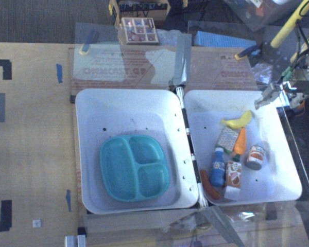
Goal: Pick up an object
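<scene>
soft, slightly blurry picture, evenly lit with a bluish cast, faint shadows.

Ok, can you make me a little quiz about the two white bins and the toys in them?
1. True or false: the teal plastic divided tray lies in the left white bin.
2. Which toy lies nearest the metal two-finger gripper? A) yellow toy banana B) blue bottle C) small round can
3. Fill in: the orange toy carrot lies in the ____ white bin.

Key: 1 true; 2 A; 3 right.
</scene>
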Motion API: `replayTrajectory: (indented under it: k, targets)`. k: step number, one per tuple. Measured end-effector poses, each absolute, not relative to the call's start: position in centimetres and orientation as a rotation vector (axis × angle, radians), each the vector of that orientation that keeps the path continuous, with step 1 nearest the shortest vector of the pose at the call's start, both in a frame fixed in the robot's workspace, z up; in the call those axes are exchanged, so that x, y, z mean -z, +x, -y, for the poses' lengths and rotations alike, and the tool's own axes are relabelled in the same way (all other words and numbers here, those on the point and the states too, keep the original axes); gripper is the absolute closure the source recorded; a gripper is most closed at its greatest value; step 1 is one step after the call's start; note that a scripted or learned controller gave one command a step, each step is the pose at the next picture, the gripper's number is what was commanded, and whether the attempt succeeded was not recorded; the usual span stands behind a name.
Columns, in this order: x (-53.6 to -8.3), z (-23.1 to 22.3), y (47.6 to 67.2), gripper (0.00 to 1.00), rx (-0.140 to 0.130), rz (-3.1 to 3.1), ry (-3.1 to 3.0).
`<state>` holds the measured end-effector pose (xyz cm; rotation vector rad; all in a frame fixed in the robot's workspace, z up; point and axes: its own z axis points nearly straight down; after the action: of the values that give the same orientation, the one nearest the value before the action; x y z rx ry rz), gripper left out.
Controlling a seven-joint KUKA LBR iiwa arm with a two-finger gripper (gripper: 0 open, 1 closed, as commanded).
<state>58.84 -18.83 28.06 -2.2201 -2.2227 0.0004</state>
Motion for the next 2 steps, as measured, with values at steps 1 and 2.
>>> replayTrajectory:
  k: [1,2]
  targets:
    - [-15.7,14.5,59.9,0.0,0.0,2.204,-2.24]
    - [-9.9,15.2,57.6,0.0,0.0,2.243,-2.199]
